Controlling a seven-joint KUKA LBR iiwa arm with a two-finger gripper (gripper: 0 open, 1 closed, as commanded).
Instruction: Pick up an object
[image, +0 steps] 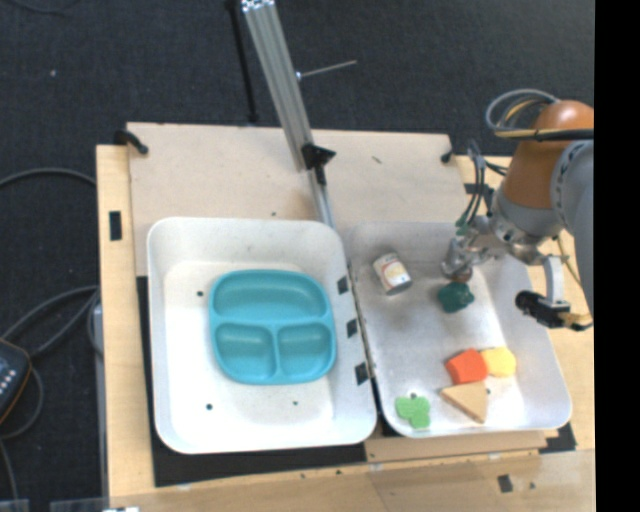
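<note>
Pale wooden worktop (220, 170) carries two shallow white bins side by side. Left white bin (175, 400) holds a turquoise plastic plate with three compartments (270, 325), lying flat near its middle. Right white bin (535, 380) holds six loose items: a small cylindrical tin with a cream label (392, 272), on its side toward the far left; a small dark green lump (456, 296) toward the far middle; an orange block (466, 366) touching a yellow rounded piece (499, 361) on its right; a tan wedge (468, 402) just near of those two; a bright green leafy-shaped piece (412, 409) at the near edge, left of the wedge. Grey arm with orange band enters from the right; its pincer (459, 262) sits low over the far part of the right bin, directly above and just beside the dark green lump. Pincer state: cannot tell, tips too small and dark to resolve. No item visibly between them.
</note>
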